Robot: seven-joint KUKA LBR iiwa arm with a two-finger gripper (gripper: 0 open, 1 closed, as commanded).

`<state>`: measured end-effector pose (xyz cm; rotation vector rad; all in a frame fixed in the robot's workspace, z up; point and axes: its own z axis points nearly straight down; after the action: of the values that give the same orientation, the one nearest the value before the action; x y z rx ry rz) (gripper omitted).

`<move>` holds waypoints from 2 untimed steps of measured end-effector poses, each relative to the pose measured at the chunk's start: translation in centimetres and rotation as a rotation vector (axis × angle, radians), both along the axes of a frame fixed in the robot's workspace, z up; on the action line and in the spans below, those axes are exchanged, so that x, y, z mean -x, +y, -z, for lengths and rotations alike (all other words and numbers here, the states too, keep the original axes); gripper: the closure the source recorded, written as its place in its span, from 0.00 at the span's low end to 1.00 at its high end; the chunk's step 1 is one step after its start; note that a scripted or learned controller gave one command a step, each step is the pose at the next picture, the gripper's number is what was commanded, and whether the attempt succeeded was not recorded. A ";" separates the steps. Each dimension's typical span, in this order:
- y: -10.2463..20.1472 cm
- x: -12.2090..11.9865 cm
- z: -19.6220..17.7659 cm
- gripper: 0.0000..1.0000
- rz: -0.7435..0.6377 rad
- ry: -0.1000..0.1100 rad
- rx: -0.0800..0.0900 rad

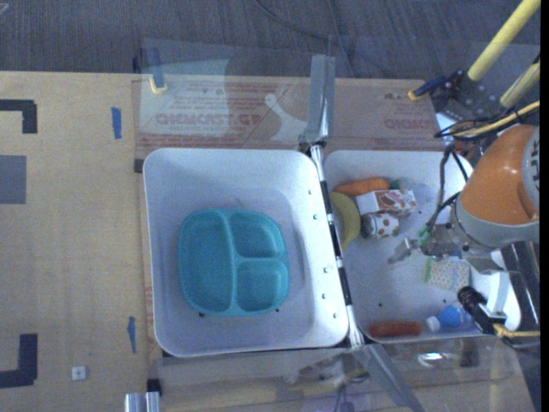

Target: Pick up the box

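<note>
The box (388, 202) is a small white carton with red-brown print. It lies near the back of the right bin (377, 303), just under an orange carrot (362, 186). My gripper (417, 247) hangs over the middle right of that bin, to the front and right of the box and apart from it. Its fingers are spread, with nothing between them. The grey arm with its orange band (502, 187) covers the bin's right side.
A yellow banana (346, 217) and a small spotted can (381, 225) lie beside the box. A red sausage (395, 327) and a blue item (449, 319) rest at the front wall. The left bin (163, 178) holds a teal divided plate (232, 262).
</note>
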<state>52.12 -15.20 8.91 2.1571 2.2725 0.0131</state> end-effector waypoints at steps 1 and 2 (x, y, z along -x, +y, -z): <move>-0.1 -8.0 -0.1 0.00 -0.081 0.011 0.002; -6.6 -13.3 -0.1 0.00 -0.280 0.078 -0.034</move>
<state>65.41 -21.77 8.96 1.8653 2.6170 -0.0310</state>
